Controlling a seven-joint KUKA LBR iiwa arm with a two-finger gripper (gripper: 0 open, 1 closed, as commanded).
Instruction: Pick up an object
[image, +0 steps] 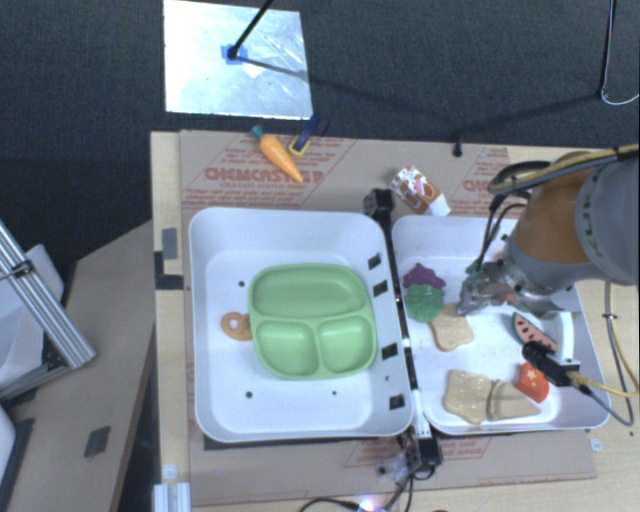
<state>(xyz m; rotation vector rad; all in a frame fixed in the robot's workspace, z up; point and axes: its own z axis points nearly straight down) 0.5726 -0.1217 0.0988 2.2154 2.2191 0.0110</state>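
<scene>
Several toy food pieces lie in the right bin (600, 415). The gripper (478, 297) is low at the bin's centre, with a tan bread-shaped slice (452, 331) just beside it at 7 o'clock. Jaw state: cannot tell. The slice appears flat, light, probably rigid plastic, likely slippery; judged best taken across its narrow edges, since it offers little height. A green leafy piece (424, 302) sits near, at 9 o'clock.

The grey arm's (590, 230) upper part runs off the right edge; beside the gripper (478, 298), its body hides part of the right white bin's (440, 235) floor.
</scene>
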